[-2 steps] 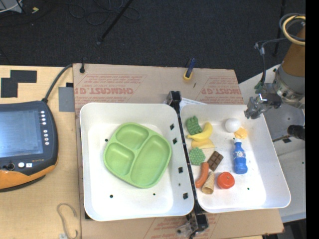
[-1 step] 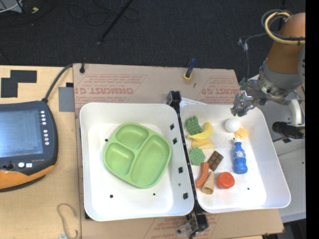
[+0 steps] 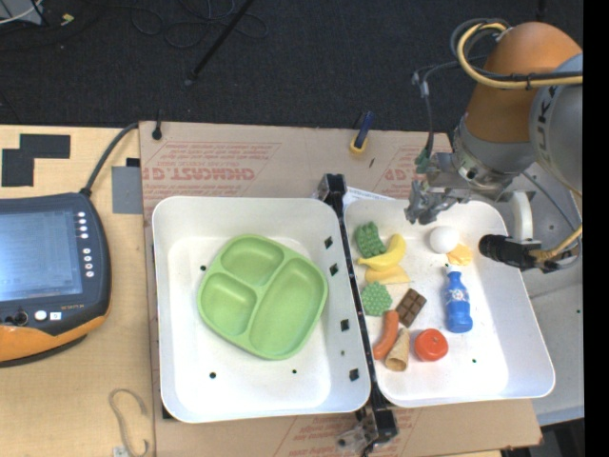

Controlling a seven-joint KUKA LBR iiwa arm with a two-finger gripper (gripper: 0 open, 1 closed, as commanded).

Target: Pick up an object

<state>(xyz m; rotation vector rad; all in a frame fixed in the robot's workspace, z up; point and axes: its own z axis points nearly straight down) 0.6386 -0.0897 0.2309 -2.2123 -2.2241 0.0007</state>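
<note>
**Bench inventory: two bins, one arm, toy food set**

Camera view.

- Left bin (image 3: pixel 181 255): white, shallow, centre-left of frame. Contains one green divided plate (image 3: pixel 264 295) with three compartments, lying flat.
- Right bin (image 3: pixel 519 341): white, shallow, centre-right of frame. Contents, all toy items:
 - green leafy vegetable (image 3: pixel 369 239), upper left of the bin
 - banana (image 3: pixel 386 254), just beside and below the leafy vegetable, touching it
 - green bumpy piece (image 3: pixel 377 299), below the banana
 - chocolate bar (image 3: pixel 410 307), just right of the bumpy piece
 - carrot (image 3: pixel 387 335), lower left of the bin
 - ice cream cone (image 3: pixel 398 349), touching the carrot's right side
 - tomato (image 3: pixel 431 345), just right of the cone
 - blue bottle (image 3: pixel 458 302), centre of the bin, lying along the frame's vertical
 - white egg (image 3: pixel 442 239), upper centre of the bin
 - small yellow piece (image 3: pixel 461 254), just right of and below the egg
- Gripper (image 3: pixel 425 205): upper right of frame, over the top edge of the right bin, just above and left of the egg. Whether it is released or clenched cannot be told; nothing is seen grasped.
- Handheld control pad (image 3: pixel 43 265): far left of frame, on the bench.
</note>
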